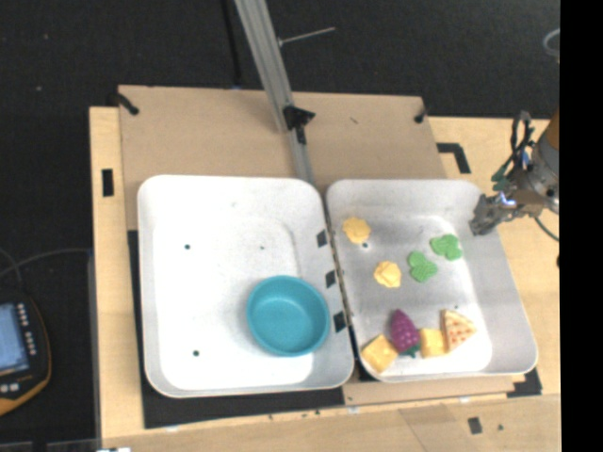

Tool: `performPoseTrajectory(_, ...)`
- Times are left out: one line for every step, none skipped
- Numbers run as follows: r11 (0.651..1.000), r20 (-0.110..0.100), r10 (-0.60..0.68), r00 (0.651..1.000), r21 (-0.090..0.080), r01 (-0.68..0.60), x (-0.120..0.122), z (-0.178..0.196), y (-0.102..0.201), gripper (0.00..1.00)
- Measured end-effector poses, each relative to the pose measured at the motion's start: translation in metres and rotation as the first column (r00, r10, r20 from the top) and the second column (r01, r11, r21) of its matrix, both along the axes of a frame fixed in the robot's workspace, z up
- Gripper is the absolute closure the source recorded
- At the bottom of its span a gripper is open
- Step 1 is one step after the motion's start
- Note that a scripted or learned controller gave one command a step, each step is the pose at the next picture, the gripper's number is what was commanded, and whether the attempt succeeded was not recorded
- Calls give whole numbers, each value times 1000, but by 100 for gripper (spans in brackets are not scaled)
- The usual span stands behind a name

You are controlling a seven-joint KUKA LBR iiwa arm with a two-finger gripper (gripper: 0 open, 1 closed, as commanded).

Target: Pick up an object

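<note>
Right now fingers [487, 217] hover at rt bin [490, 281] edge, can't tell if spread, nr green toy [447, 247].

Tan wooden bench [207, 125] on dark floor [57, 45], slanted metal pole [267, 55] behind.

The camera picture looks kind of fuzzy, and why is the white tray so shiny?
Camera view: soft all over, so the toy foods show no fine detail; the right bin has a greyish sheen; the blue bowl is evenly lit; the gripper at the edge is blurred.
</note>
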State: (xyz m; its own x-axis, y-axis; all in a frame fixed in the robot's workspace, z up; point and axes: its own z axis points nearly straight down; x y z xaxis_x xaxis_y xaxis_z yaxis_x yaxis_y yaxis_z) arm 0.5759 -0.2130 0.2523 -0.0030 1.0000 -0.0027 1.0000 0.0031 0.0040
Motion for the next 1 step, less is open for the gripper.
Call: performPoseTrajectory(1000, -2, 1, 1000, 2, -1, 1, 21, -1, 100)
